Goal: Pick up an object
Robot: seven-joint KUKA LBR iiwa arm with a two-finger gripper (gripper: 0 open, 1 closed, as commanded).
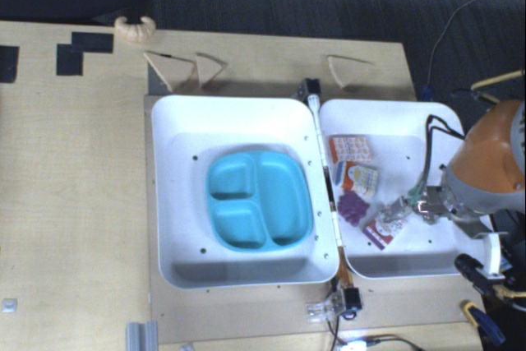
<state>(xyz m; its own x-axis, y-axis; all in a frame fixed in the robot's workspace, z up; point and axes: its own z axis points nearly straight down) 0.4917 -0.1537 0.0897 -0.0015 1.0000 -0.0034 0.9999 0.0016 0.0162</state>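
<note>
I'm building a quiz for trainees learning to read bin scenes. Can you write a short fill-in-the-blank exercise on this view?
1. The blue divided tray lies in the ____ bin.
2. The tray has ____ compartments.
3. The purple object lies in the ____ bin, beside small printed packets.
4. The gripper hangs over the bin on the ____.

Missing words: left; three; right; right

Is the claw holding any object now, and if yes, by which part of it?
It cannot be told. The claw is low in the right bin, at a crinkled packet beside a purple object, but no hold is visible.
</note>
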